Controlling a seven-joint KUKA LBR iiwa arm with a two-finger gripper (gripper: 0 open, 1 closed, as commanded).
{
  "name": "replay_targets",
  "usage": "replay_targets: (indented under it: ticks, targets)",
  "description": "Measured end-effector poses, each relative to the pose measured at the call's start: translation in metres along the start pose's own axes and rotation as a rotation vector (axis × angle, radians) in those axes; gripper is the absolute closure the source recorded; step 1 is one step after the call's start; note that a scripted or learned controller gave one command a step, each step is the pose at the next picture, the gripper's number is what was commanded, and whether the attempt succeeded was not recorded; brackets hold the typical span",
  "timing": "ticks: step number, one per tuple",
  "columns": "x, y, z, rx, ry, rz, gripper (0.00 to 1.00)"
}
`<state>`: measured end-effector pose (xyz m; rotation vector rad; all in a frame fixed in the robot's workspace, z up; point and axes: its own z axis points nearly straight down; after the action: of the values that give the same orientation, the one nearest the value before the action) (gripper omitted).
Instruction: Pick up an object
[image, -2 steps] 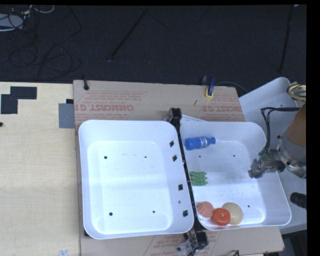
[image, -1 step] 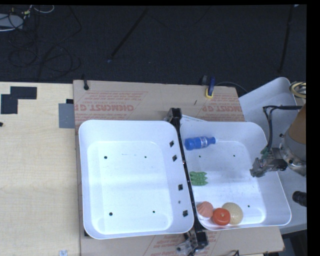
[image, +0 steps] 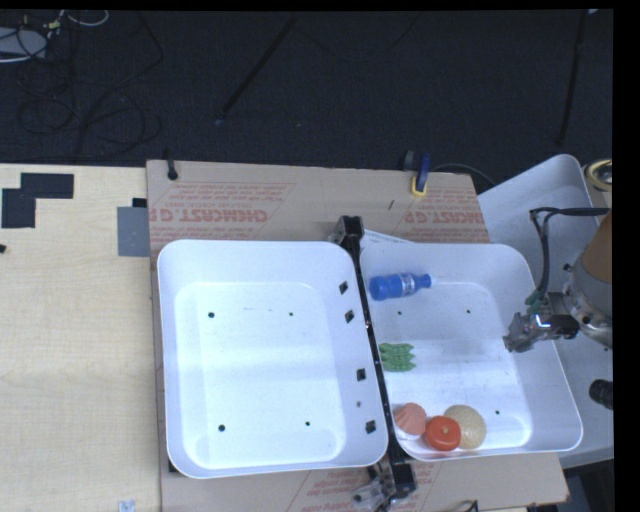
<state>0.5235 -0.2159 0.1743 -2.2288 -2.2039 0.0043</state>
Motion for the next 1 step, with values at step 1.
replay_targets:
  ticks: [1]
  targets:
    - [-0.0007, -0.0002, -0.0093, 0.001, 0.001, 0.002, 1.00]
